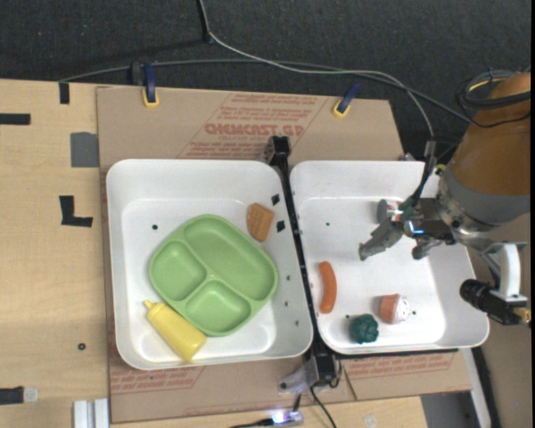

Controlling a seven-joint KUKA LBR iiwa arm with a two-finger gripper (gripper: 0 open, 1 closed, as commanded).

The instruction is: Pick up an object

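Two-finger grey gripper (394,246) hung over the right shallow white bin (339,184), fingers spread wide, nothing between them. Orange sausage-shaped toy (326,286) lay below-left on that bin's floor. Both bins sat on brown cardboard sheet (241,123) over a wooden bench (27,266).

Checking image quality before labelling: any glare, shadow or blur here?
Camera view: even lighting, soft shadows beside the green plate and yellow bottle; white bins bright but not blown out; the gripper looks slightly soft; small toys stay readable.
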